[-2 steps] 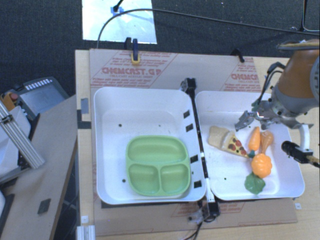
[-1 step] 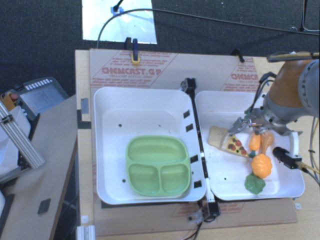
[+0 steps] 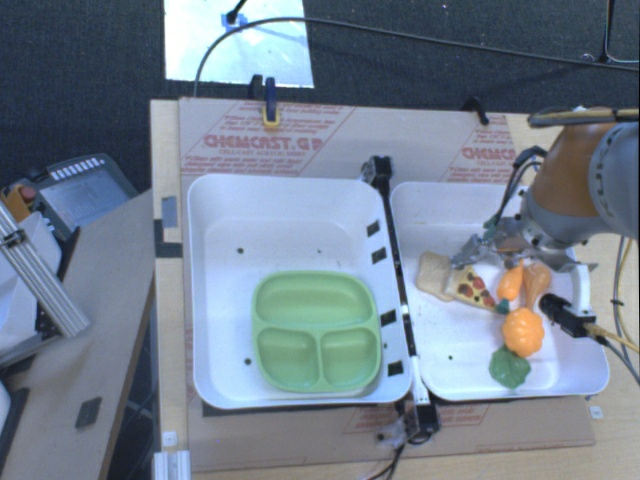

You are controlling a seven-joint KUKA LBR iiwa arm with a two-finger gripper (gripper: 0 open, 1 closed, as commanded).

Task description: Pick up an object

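I have the tool (image 3: 487,240) low in the right bin (image 3: 440,368), right of frame, just above the pizza slice (image 3: 458,280), likely lining up a grab there; I cannot tell its state. Carrots (image 3: 524,282) and orange (image 3: 523,331) lie just beside

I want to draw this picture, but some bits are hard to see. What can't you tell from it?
- Gripper, camera view: too small and blurry against the right bin to tell how it stands.
- Carrots: partly covered by the arm's wrist.
- Arm: cut off by the right edge.
- Writing on the pizza slice's toppings and the cardboard: too small to read fully.
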